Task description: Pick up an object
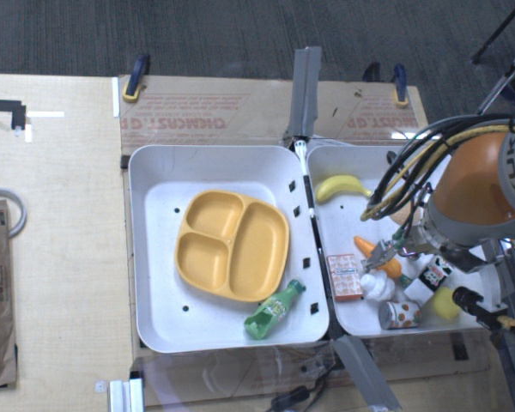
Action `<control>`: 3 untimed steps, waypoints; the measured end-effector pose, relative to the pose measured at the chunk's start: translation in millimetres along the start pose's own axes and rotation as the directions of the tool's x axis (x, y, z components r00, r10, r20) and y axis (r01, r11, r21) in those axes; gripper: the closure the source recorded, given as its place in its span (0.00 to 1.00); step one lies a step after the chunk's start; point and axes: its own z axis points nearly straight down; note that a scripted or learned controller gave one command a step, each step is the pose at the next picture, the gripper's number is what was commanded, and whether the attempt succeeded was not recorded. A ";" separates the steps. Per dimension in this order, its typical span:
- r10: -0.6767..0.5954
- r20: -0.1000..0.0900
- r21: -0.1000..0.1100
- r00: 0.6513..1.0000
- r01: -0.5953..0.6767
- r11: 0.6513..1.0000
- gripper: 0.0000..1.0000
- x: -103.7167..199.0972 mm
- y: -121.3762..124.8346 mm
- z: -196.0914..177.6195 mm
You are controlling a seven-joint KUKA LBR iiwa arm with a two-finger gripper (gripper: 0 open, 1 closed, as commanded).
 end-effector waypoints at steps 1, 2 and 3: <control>0.005 0.000 0.002 1.000 -0.005 1.000 1.00 -1.7 -0.7 -7.8; 0.029 0.001 0.001 1.000 -0.029 1.000 1.00 40.2 15.3 -169.8; 0.148 0.001 0.003 0.989 -0.148 0.989 1.00 -16.8 17.5 -114.3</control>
